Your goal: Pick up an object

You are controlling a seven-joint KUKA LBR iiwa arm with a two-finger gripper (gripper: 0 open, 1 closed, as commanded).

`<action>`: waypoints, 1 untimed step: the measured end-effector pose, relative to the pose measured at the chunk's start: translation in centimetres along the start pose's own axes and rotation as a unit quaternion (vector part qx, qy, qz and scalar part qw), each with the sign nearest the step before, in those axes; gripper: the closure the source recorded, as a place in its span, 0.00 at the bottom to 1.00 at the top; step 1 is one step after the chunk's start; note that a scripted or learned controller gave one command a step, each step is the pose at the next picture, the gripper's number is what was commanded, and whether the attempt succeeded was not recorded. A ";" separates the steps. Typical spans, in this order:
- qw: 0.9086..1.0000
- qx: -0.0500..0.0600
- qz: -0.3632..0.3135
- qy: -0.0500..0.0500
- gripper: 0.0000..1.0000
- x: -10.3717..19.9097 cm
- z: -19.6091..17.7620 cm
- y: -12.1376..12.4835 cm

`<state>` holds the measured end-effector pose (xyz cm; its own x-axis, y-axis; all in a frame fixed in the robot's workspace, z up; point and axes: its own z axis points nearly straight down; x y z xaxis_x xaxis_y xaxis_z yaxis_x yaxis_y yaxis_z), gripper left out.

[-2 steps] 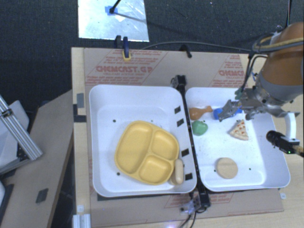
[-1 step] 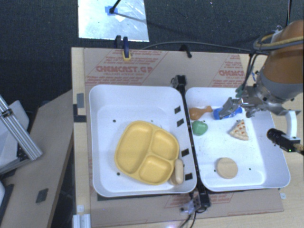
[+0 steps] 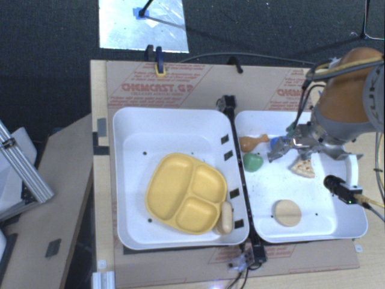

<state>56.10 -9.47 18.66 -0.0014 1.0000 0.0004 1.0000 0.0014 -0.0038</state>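
My gripper (image 3: 284, 150) hangs low over the back half of the right bin (image 3: 337, 224). A small blue object (image 3: 277, 142) sits right at its tip, and I cannot tell if it is held. Left of the tip lie a brown drumstick (image 3: 254, 142) and a green piece (image 3: 253, 162). A pizza slice (image 3: 303, 168) lies just to the gripper's right, under the wrist. Nearer the front of that bin is a round tan biscuit (image 3: 287, 212).
In the left bin (image 3: 135, 137) lies a yellow divided plate (image 3: 186, 192), with a pale bread roll (image 3: 225, 217) against its right edge. A black divider (image 3: 237, 161) runs between the two bins. The arm fills the right bin's far right side.
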 end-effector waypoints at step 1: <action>1.000 0.000 0.000 0.000 0.00 0.8 4.5 -0.2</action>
<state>55.87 -8.71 14.15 -0.0009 1.0000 0.0012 1.0000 0.0009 -0.0030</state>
